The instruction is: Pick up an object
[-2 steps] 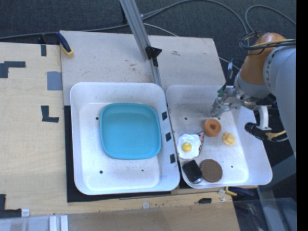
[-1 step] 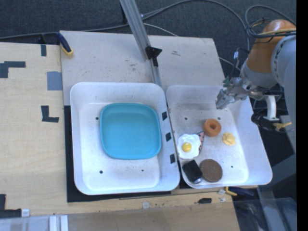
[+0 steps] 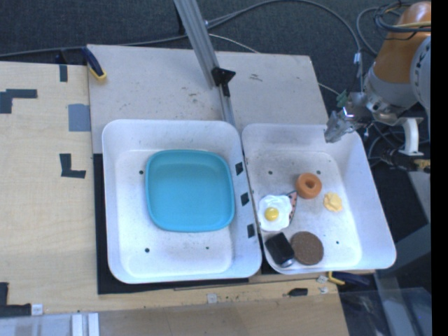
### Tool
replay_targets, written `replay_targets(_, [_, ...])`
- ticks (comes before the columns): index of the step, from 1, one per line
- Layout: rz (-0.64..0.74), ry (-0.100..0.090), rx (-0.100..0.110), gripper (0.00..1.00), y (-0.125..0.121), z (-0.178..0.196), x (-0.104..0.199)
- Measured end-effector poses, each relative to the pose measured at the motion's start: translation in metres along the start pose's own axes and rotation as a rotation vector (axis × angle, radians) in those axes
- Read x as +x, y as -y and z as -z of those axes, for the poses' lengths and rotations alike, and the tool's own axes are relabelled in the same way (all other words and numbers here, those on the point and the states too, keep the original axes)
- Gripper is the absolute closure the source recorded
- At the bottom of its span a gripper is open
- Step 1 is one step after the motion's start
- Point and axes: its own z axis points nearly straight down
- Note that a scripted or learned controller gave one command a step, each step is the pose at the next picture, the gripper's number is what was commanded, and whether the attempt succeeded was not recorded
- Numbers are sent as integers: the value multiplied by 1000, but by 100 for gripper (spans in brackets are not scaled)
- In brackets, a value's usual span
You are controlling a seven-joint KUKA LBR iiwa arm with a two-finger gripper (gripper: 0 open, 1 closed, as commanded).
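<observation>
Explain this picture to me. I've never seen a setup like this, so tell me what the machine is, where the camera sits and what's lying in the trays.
One camera looks down on a bench at a slant. The grey and orange thing at the right is a robot arm; its gripper hangs over the far corner of the right bin, with nothing seen in it. That bin holds toy food: a donut, a fried egg, a small yellow piece, a brown disc and a black block. The left bin holds a blue plate.
</observation>
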Motion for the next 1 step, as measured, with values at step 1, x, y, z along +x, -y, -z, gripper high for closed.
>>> replay_targets(1, [0, 0, 0, 100, -1, 53, 0])
